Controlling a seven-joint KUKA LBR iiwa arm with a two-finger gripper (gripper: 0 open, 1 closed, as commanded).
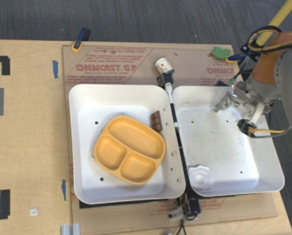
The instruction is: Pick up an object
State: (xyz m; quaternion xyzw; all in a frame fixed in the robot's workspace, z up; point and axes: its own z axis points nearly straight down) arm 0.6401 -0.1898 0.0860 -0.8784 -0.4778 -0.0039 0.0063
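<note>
A yellow divided plate (130, 149) lies tilted in the left bin (82, 131). Beside the plate, a small brown block (156, 121) rests against that bin's right wall. In the near left corner of the right bin (263, 170) sits a white, pale object (201, 176). My gripper (235, 107) hangs over the far right part of the right bin, well away from all three objects. I see nothing held in it.
The two white bins stand side by side on a cardboard sheet (111, 65). A white and black fitting (163, 67) stands behind the divide between them. A blue clamp (80, 38) and a green clamp (219, 53) grip the sheet's far edge.
</note>
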